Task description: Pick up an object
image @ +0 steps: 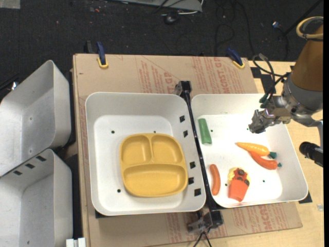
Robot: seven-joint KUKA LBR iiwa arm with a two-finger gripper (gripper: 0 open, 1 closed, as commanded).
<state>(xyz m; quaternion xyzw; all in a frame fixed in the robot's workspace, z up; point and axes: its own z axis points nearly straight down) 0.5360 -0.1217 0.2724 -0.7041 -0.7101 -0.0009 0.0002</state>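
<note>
My gripper [258, 123] hangs over the upper right part of the right bin [226, 104], above and a little left of the orange carrot [253, 147]. A red-orange pepper [266, 161] lies just below the carrot. Further left, a green stick [205, 130] lies near the bin's left wall. A red sausage [215, 179] and an orange-red toy with a yellow piece [238, 183] rest near the bin's front. Nothing shows between the gripper's tips.
The left bin [103, 112] holds a yellow divided plate [153, 164]. A black divider [191, 133] runs between the bins. Two white tubs [31, 117] stand off the bench at the left. Cables trail near the arm at the right.
</note>
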